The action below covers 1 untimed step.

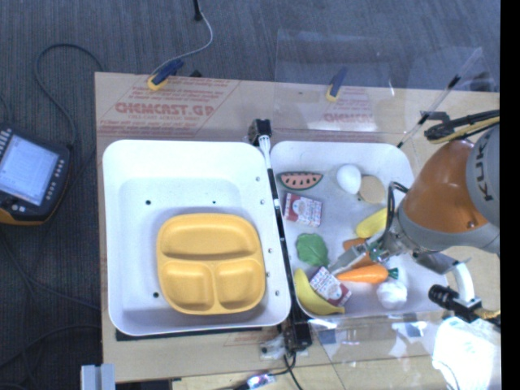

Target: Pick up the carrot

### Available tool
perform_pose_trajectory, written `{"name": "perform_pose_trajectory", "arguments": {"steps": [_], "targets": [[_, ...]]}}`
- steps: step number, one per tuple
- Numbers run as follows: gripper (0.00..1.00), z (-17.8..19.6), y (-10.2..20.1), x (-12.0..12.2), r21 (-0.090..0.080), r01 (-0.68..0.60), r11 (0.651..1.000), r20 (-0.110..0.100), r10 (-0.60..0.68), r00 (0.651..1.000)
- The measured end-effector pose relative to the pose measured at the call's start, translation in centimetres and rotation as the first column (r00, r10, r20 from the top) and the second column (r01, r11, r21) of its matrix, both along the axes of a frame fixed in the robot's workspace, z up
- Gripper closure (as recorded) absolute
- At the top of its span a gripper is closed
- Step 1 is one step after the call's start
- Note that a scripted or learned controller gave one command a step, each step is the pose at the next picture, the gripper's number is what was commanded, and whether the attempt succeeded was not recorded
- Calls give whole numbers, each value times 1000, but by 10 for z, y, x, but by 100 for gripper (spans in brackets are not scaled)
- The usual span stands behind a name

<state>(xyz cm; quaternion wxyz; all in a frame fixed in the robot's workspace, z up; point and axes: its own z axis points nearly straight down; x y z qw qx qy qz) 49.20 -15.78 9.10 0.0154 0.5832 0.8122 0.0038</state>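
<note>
A tray (211, 262) lies in the left bin (130, 177). In the right bin (398, 157), an egg (348, 179) lies near the far edge, a carrot (363, 275) and banana (313, 299) near the front edge.

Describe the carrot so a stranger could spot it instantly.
Look in the right bin, toward its front edge. The carrot lies on its side between a banana and a white garlic bulb: the one orange, tapered thing there.

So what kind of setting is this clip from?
Most likely a robotics lab bench, not a kitchen: two white bins on a board, toy food such as a carrot and a banana, and a control tablet on the carpet.
</note>
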Motion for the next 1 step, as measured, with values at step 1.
{"name": "perform_pose_trajectory", "arguments": {"steps": [1], "targets": [[100,10,0,1,1,-1,1000,0,1,1000]]}}
